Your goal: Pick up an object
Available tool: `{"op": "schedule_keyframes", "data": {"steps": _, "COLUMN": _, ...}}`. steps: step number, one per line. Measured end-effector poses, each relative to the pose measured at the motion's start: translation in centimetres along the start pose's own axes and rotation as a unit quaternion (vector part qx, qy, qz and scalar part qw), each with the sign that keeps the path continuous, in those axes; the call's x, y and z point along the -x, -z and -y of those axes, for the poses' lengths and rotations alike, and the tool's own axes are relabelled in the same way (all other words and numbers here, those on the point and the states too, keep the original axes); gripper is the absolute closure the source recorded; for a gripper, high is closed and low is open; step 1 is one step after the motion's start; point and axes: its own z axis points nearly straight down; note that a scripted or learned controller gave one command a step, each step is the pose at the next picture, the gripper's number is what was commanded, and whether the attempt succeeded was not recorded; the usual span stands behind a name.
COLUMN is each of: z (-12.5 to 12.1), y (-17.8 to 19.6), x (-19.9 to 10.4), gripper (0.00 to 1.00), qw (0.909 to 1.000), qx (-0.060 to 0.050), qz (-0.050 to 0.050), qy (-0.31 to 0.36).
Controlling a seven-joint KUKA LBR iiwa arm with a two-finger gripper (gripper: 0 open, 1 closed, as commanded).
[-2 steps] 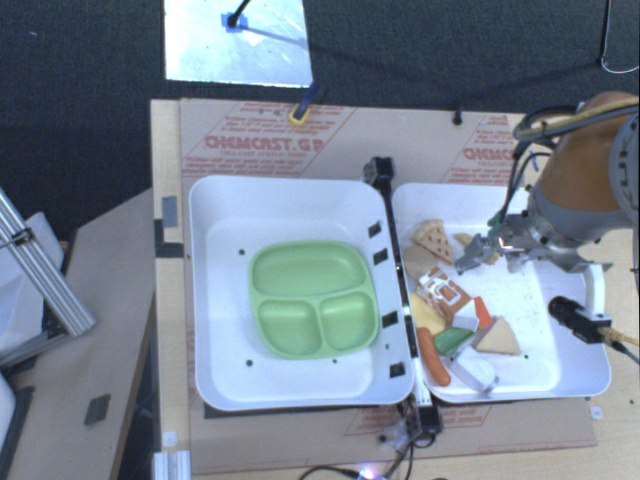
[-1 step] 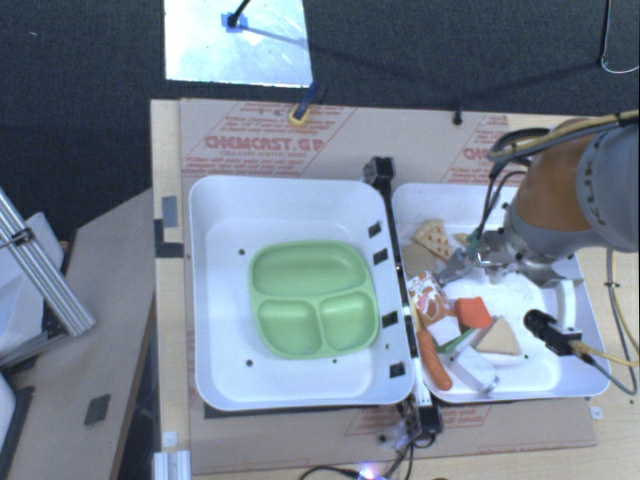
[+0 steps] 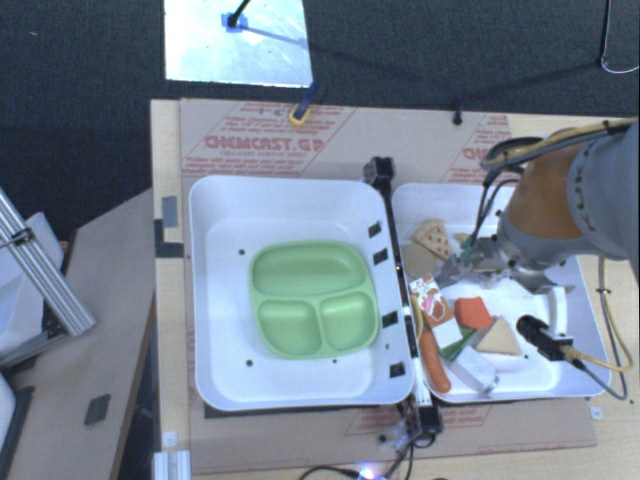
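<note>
Approach step judged: hand (image 3: 468, 260) lowered over right bin (image 3: 580, 373) beside pizza slice (image 3: 434, 237) at 12 o'clock, grip state cannot be told; descent and closing needed next.

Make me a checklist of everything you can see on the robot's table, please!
Surface: bench with two white bins side by side, left bin and right bin.
Job's things: toy food in the right bin, including a carrot, a red block and a pizza slice.
Clutter: green divided tray in the left bin.
Grippers: gripper low over the right bin, fingers unclear.
Cables: black cables on the arm.
Surroundings: dark carpet, shiny sheet.
</note>
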Motion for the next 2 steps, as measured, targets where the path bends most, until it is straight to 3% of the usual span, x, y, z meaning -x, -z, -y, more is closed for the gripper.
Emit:
{"op": "schedule_keyframes", "data": {"steps": 1, "z": -0.1, "y": 1.2, "x": 0.0, "gripper": 1.0, "qw": 1.0, "qx": 0.002, "qz": 0.0, "qy": 0.0}}
{"op": "schedule_keyframes", "data": {"steps": 2, "z": -0.2, "y": 5.7, "x": -0.6, "gripper": 1.0, "qw": 1.0, "qx": 0.002, "qz": -0.001, "qy": 0.002}}
